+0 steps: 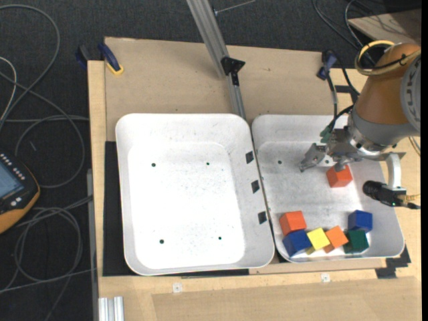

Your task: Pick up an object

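One red-orange cube (340, 176) beneath your gripper (332, 158), jaws' state unclear; not yet lifted from right white bin (267, 139)

The arm (384, 105) reached in from the right, bent downward at its wrist, with the gripper (326, 159) hanging low.

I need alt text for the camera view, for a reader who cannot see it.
A grey robot arm reaches from the right over the right white bin, its gripper just above an orange-red block. Six more coloured blocks cluster along that bin's near edge. The left bin sits beside it.
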